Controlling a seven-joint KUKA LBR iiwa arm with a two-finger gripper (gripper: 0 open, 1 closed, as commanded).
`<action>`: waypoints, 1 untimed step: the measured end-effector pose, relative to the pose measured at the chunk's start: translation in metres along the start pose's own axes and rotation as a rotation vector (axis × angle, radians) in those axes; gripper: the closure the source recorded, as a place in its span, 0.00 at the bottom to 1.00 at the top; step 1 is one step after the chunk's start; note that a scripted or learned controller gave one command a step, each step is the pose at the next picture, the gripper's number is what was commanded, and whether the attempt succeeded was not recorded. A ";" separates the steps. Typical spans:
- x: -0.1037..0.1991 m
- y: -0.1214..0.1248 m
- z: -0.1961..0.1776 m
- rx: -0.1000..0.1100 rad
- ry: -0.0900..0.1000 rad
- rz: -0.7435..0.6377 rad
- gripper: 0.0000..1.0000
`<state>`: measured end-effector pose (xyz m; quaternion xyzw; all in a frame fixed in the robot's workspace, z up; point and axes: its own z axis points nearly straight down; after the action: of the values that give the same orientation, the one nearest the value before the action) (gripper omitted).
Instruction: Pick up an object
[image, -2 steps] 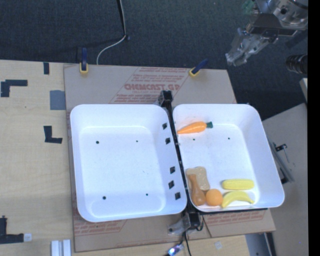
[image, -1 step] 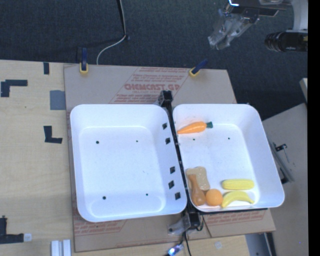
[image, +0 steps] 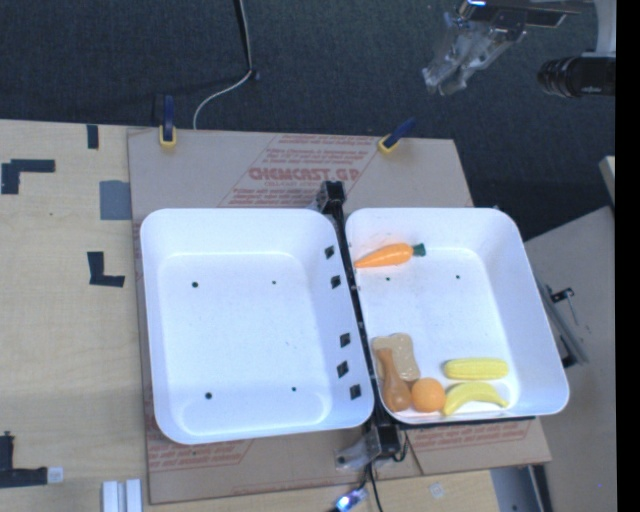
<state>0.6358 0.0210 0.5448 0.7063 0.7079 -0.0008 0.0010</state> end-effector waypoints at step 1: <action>0.086 0.033 0.012 0.002 0.003 -0.007 1.00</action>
<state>0.6691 0.1075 0.5324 0.7040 0.7102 -0.0003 -0.0010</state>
